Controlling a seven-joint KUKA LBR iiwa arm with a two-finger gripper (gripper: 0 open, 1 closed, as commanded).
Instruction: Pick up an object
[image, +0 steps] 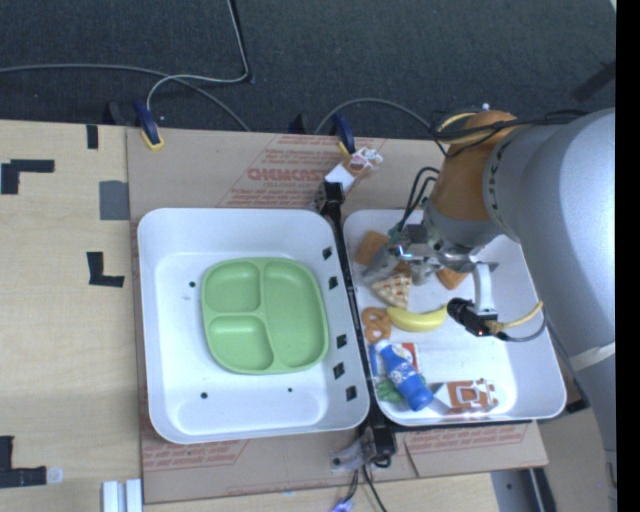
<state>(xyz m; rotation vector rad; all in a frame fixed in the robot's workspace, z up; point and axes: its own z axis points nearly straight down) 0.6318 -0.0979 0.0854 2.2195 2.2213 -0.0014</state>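
Observation:
The right bin (520, 385) holds several small toy foods. A waffle-like piece (393, 291) lies near its left side, with a yellow banana (417, 319) just below it and a pretzel (375, 324) to the left. A brown piece (371, 245) sits at the upper left. A blue and red packet (403, 375) and an orange-and-white item (469, 396) lie near the front. My gripper (405, 256) reaches down over the upper left of this bin, just above the waffle piece and beside the brown piece.
The left bin (165, 300) holds a green divided plate (265, 313). Black clips run along the wall between the bins. Cables trail across the dark floor behind the bench. The grey arm covers the right bin's far right.

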